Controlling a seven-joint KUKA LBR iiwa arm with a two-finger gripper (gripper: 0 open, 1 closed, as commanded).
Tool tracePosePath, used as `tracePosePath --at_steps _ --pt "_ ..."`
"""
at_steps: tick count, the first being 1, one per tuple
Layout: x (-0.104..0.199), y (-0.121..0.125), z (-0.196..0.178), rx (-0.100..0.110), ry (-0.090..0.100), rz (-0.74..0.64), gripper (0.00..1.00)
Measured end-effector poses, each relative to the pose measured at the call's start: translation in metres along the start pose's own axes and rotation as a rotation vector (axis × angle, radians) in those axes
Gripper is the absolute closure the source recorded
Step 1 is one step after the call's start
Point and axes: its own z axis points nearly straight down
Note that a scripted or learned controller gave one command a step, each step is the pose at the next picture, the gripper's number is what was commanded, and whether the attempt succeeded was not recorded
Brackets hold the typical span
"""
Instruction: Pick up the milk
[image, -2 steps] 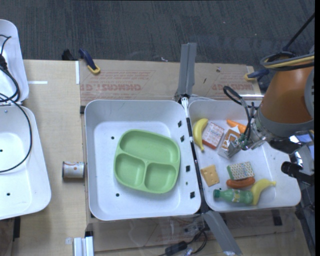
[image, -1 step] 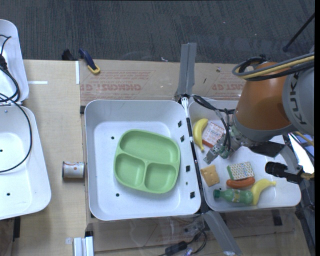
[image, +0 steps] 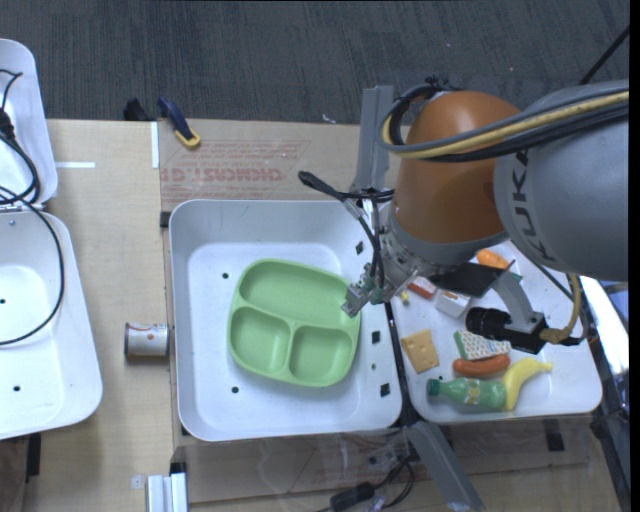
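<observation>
Orange band (image: 455, 165): sitting closest to the lens, glossy and domed, hiding much of the bin behind the claw.
Claw (image: 362, 296): hanging over the wall between the two bins; I am seeing nothing held in it, and I cannot tell how far open it is.
Milk (image: 445, 297): I am taking the small white box with a red end, lying flat just right of the claw in the right bin (image: 580, 395), to be it, though the arm is partly shading it.
Step in hand: lining up for the grasp. The claw is needing to shift right, clear the wall, and come down square across the box's narrow sides.
Plate (image: 295, 325): lying left of the claw, smooth green plastic, three compartments.
Neighbours: a pale cheese wedge (image: 421, 350) lying below the milk, a curved banana (image: 525, 378) and a green bottle (image: 468, 393) further right, all rounded and likely to slip.
</observation>
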Motion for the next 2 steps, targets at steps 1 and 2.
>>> tracePosePath --at_steps 1,2 --pt "0.073 0.047 -0.008 0.000 0.000 -0.315 1.00" --pt "-0.003 0.023 -0.008 -0.001 -0.001 -0.439 1.00"
